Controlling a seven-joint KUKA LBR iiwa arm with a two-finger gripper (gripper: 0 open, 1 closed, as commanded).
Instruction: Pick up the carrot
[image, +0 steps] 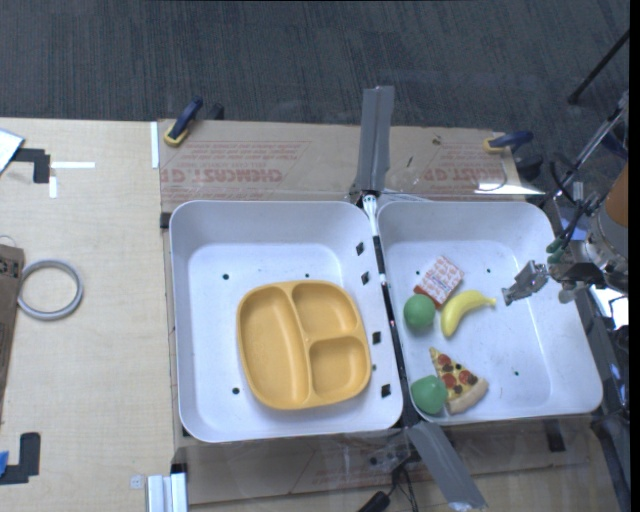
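Observation:
My gripper (547, 286) hangs over the right side of the right bin (545, 375), open, with nothing between its fingers. To its left in that bin lie a yellow banana (463, 309), a green lime (420, 313) and a red and white wrapped snack (438, 278). Closer to the front lies a pizza slice (459, 379), partly on top of a round green item (427, 394). All of these sit apart from the gripper, with the banana nearest it.
The left bin (205, 300) holds a yellow divided plate (305, 343). A grey divider post (376, 135) rises behind the two bins. A roll of tape (46, 289) lies on the bench at far left. Bare bin floor lies below the gripper.

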